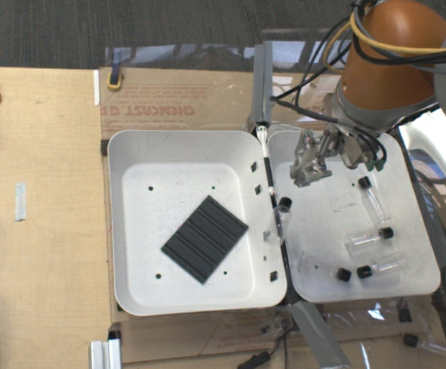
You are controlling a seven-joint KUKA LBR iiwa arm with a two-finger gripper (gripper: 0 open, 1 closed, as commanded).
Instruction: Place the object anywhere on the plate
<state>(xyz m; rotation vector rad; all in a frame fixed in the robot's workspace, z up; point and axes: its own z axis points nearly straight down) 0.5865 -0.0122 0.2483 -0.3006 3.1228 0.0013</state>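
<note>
Two white bins sit side by side on a tan worktop (38, 167), over a sheet of brown cardboard (177, 102). The left bin (123, 229) holds a dark ribbed rectangular plate (204, 238), lying flat and turned at a diagonal, near the bin's middle and apart from every wall.

The right bin (419, 271) holds several clear vials with black caps. One vial (371, 196) lies in the upper right part, its cap toward the arm. A second vial (367, 239) lies below it, cap at its right end. Near the front wall, two more black caps (343, 274) sit close together, with clear tubes beside them that are hard to make out against the white. Another capped vial (282, 214) rests at the bin's left wall, just beside the divider between the two bins.

The arm (392, 48) comes in from the right, its orange band large at the top of the view, with cables looped around it. The gripper (312, 174) hangs over the upper left part of the right bin, well apart from the plate. Its metal fingers (306, 177) point down and left; whether they are wide or narrow cannot be told, and nothing can be seen between them.
</note>
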